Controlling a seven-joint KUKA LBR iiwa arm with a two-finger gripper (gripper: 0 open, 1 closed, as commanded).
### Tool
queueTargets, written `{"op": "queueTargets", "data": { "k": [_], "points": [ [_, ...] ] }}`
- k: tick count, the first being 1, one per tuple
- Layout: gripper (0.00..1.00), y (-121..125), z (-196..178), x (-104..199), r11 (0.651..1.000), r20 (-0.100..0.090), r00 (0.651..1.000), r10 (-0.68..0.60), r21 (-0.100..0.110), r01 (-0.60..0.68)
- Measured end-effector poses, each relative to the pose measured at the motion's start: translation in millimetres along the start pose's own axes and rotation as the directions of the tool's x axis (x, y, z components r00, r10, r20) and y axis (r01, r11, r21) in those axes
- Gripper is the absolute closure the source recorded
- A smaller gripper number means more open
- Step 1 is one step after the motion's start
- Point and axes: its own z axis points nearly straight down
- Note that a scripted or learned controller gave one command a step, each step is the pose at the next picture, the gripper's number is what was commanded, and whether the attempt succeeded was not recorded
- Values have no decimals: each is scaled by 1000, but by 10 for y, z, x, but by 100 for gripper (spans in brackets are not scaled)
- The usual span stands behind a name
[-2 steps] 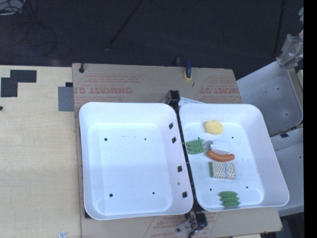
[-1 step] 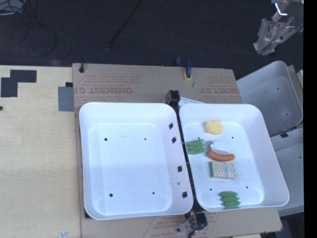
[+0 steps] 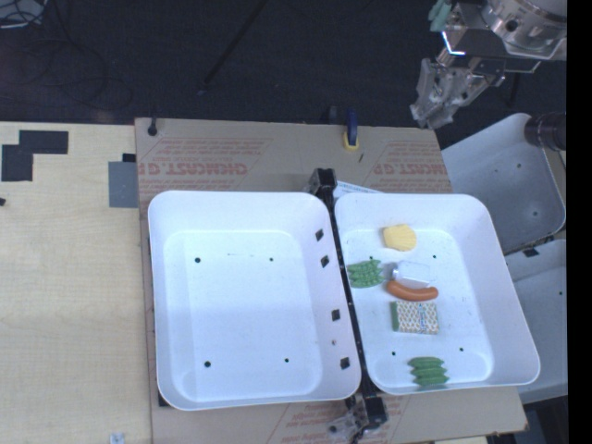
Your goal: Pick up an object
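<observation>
Hovering: pincer point(image 3: 435, 109) above right bin's point(image 3: 504, 248) far corner | grip state unclear | sausage point(image 3: 413, 292) in bin

arm point(image 3: 523, 12) cut off by top edge, gripper point(image 3: 435, 109) fingers too blurred to tell, clamp point(image 3: 359, 421) cut by bottom edge

The only readable writing is on the brown cardboard sheet point(image 3: 231, 160) that lies under the two white bins point(image 3: 240, 303). Behind the bins, red printed letters stand upside down on it, twice along the far edge. The letters are too blurred to read with certainty.
</observation>
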Motion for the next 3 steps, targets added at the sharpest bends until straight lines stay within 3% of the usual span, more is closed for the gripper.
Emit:
{"op": "queueTargets", "data": {
  "k": [1, 2, 3],
  "points": [
    [100, 547, 29, 504, 1000, 2, 1000, 5, -5, -5],
    [100, 611, 6, 952, 1000, 2, 1000, 5, -2, -5],
    [100, 300, 9, 1688, 1000, 2, 1000, 1, 1, -1]
  ]
}}
